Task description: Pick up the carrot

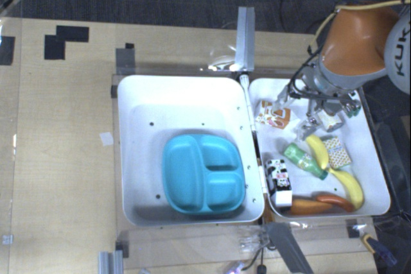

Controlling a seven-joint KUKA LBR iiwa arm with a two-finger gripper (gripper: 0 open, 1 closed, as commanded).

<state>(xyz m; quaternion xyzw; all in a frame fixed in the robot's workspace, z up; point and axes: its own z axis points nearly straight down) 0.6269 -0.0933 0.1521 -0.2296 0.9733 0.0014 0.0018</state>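
Your two-finger gripper (316,120) hovers over the yellow banana (334,170), finger state indiscernible; the slim orange carrot (319,203) lies apart along the right white bin's (379,157) near wall.

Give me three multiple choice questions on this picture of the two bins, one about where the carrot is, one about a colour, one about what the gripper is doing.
1. Where does the carrot lie?
A. On the blue tray
B. Along the near wall of the right bin
C. On the bench outside the bins

2. What colour is the divided tray in the left bin?
A. Blue
B. Red
C. Yellow

3. How does the gripper stand to the carrot?
A. Closed on it
C. Lifting it above the left bin
B. Apart from it, above the banana's far end

Key: 1 B, the carrot rests by the near edge of the right bin. 2 A, the tray is light blue. 3 B, the gripper hangs near the bin's far half, well away from the carrot.
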